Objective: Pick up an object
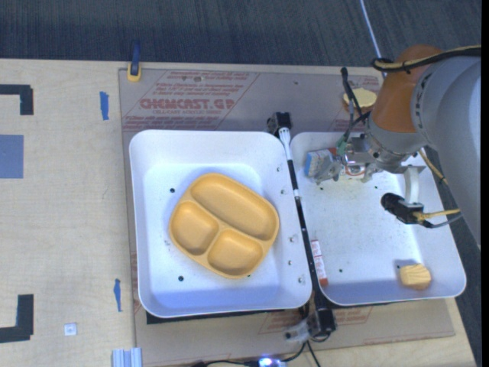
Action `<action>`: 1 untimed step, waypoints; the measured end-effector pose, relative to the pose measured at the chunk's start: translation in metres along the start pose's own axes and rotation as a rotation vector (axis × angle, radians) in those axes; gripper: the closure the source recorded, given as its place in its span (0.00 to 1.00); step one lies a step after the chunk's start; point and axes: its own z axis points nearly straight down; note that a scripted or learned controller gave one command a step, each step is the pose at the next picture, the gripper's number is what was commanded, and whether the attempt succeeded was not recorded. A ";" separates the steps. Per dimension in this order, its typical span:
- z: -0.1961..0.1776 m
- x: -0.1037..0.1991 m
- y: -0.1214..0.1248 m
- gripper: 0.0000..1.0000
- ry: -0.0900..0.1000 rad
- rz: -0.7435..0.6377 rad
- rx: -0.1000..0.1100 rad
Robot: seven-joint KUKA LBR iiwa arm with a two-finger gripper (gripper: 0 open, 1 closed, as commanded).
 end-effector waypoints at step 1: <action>-0.090 0.086 0.010 1.00 0.004 0.001 0.001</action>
